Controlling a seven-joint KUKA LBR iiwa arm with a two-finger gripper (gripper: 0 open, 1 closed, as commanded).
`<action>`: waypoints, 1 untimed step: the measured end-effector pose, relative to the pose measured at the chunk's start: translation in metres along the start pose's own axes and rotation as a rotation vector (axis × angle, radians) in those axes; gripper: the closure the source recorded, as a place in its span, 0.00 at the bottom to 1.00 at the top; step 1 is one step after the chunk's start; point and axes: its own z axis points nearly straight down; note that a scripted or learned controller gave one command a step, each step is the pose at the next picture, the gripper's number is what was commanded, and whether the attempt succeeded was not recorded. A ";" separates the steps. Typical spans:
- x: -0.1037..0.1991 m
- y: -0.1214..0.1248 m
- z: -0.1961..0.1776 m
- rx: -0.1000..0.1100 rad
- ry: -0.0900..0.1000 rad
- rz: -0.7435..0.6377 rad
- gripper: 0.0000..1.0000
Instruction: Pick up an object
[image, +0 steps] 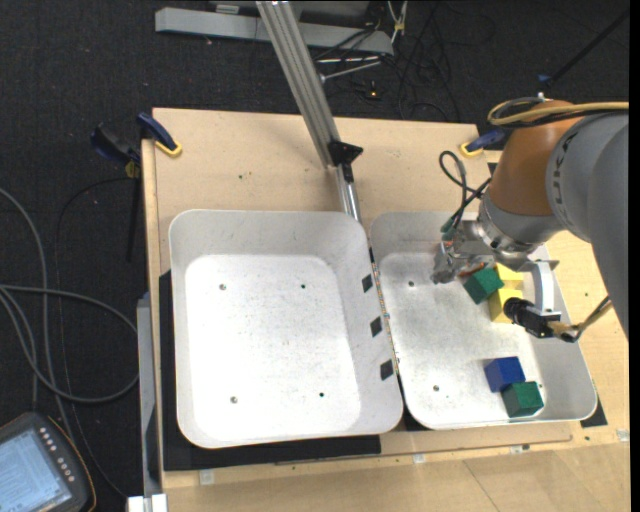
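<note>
while the gripper (447, 262) state is unclear, right bin (425, 330) holds four blocks.

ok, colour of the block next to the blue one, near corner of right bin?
Green, touching the blue block; camera view.

Left bin (200, 330): lay beside the right bin (420, 330), rims touching along the middle.
Arm (560, 160): reached in from the right, above the right bin's far half.
Gripper (447, 262): sat over the right bin's far part.
Two blocks (492, 290): lay just right of the gripper, touching.
Two more blocks (513, 385): sat together in the near right corner.
</note>
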 end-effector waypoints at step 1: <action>0.010 0.002 -0.057 -0.003 0.000 -0.005 1.00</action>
